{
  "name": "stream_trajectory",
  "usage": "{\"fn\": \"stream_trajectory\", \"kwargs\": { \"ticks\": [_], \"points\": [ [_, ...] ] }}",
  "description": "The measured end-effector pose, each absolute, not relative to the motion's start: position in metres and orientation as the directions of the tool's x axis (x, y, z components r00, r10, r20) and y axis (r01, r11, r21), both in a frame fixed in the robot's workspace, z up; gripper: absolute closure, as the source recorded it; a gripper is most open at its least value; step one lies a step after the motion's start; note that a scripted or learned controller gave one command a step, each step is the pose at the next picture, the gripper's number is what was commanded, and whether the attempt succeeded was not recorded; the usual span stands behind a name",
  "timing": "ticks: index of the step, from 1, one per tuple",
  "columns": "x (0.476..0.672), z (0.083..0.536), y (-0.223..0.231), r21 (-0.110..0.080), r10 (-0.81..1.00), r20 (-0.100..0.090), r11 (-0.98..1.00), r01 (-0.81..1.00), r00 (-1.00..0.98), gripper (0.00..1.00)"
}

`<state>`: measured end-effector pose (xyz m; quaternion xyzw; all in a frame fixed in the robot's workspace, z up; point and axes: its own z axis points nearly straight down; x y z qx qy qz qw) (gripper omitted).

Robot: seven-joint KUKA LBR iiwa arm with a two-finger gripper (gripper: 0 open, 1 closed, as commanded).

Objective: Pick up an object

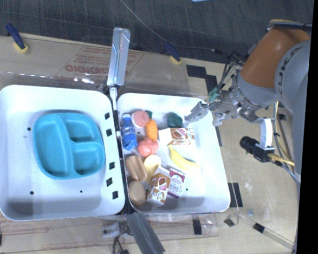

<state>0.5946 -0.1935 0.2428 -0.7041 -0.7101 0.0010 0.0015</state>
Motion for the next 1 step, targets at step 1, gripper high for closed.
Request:
{"fn": "stream_trajectory", "kwargs": {
  "ticks": [1],
  "points": [
    [0.6343, 0.2399, -0.1612, 0.0, 0.998, 0.001, 0.061, 0.998, -0.061, 0.0]
  ]
}}
